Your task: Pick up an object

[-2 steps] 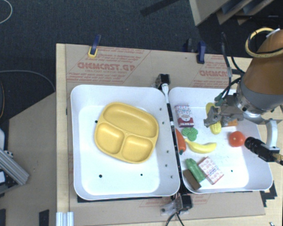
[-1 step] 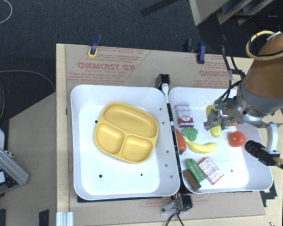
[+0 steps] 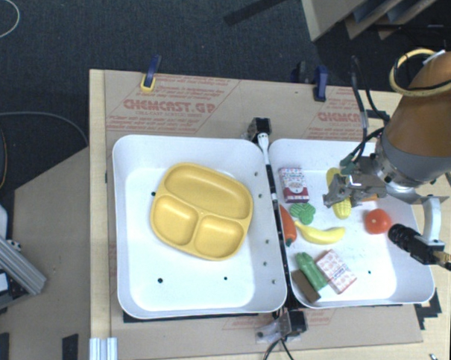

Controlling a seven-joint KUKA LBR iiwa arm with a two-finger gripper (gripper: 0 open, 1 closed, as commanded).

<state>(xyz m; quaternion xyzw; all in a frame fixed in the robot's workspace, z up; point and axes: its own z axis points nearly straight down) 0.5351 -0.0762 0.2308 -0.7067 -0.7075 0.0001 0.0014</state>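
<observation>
My gripper (image 3: pixel 344 193) hangs low in the right bin (image 3: pixel 400 291), over a yellow corn cob (image 3: pixel 341 208) whose lower end sticks out below it. A red tomato (image 3: pixel 377 220) lies just to the right. A banana (image 3: pixel 321 233), a green broccoli piece (image 3: pixel 304 212), an orange carrot (image 3: pixel 288 224) and a red-and-white packet (image 3: pixel 292 184) lie to the left of the gripper. Nearer the front edge are a green cucumber (image 3: pixel 312 269), a brown block (image 3: pixel 305 283) and a red-patterned box (image 3: pixel 335 270).
The left bin (image 3: pixel 132 171) holds a yellow three-compartment plate (image 3: pixel 200 209). A black divider strip (image 3: pixel 268 186) runs between the bins. A black part of the arm (image 3: pixel 411 242) juts over the right bin's right side. Clamps sit at the board's far edge.
</observation>
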